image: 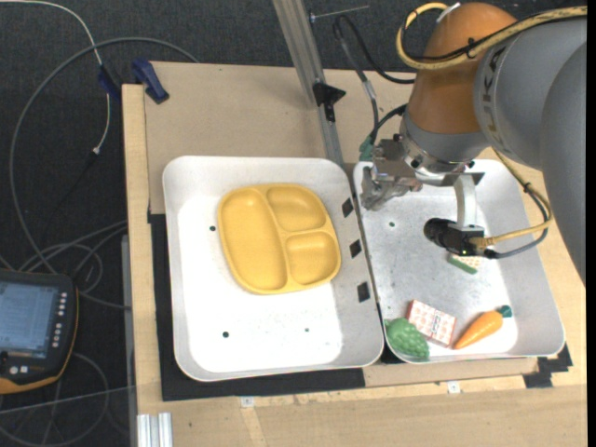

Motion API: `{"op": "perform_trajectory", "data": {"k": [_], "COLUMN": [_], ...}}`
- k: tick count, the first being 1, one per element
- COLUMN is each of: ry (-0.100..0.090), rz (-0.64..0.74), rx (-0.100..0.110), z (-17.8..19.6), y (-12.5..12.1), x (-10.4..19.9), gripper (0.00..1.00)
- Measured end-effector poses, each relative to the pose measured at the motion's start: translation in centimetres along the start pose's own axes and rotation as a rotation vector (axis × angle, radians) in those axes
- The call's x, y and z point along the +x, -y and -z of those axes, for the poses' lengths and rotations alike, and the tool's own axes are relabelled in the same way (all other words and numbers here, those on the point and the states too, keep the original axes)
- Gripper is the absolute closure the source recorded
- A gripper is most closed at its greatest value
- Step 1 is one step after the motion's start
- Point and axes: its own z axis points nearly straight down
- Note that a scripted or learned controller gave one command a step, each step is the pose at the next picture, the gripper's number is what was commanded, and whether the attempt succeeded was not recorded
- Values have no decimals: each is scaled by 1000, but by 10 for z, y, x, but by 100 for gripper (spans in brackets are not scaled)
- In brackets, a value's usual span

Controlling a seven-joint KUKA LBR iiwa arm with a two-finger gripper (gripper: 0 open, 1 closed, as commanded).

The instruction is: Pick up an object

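My gripper [379, 192] hangs over the far left corner of the right bin [410, 268], with nothing visible under it but bare bin floor. Along that bin's front edge lie a green leafy toy [407, 338], a small pink-and-white patterned packet [431, 322] and an orange carrot [480, 328]. A small green-and-white piece [466, 263] lies near the bin's middle right. All of them are well apart from the gripper, toward the front.
The left bin [196, 277] holds a yellow divided plate [277, 237]. A slanted metal post [303, 45] rises behind the bins. The arm's grey and orange body [466, 54] covers the far right of the right bin.
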Motion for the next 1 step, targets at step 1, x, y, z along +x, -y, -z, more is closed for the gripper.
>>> {"op": "perform_trajectory", "data": {"k": [1], "ry": [-1], "rz": [0], "rx": [-2], "z": [15], "y": [-10], "x": [49], "gripper": [100]}}
